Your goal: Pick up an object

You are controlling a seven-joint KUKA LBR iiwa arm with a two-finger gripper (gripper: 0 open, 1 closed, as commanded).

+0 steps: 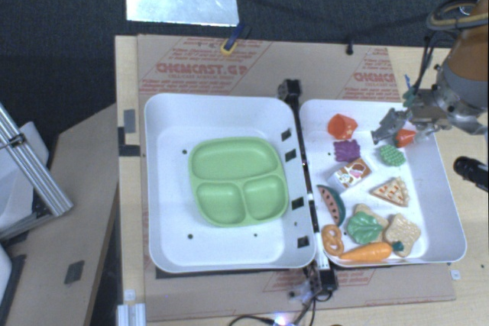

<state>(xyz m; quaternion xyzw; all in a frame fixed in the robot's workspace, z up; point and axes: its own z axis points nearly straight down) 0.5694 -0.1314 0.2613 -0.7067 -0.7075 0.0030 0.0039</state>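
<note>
A: What does the frame show overall?

B: A tabletop (130,187) seen from above at a slant, carrying two shallow white bins side by side. The left bin (164,164) holds a light green divided plate (235,181) with three compartments, lying flat near the bin's middle.

A: And the right bin (447,225)?

B: It holds a scatter of toy food. Near its upper left lies an orange-red piece (342,125), with a purple grape cluster (348,150) just below it. Below that lies a small white square piece (351,175), and to its right a pizza slice (393,192). A green round piece (393,156) lies above the pizza slice. Along the bin's lower left edge are a watermelon slice (332,204) and a pretzel (332,239). A leafy green piece (364,226), a tan cookie-like piece (403,231) and a carrot (368,253) crowd the lower part.

A: Where is the arm?

B: It enters from the right edge of the frame. Its hand (397,130) sits over the upper right part of the right bin. A small red piece (406,137) shows right at the fingertips, above the green round piece.

A: Is the hand holding that red piece?

B: That cannot be told; the grey hand is small and blurred, so its opening is unclear.
</note>
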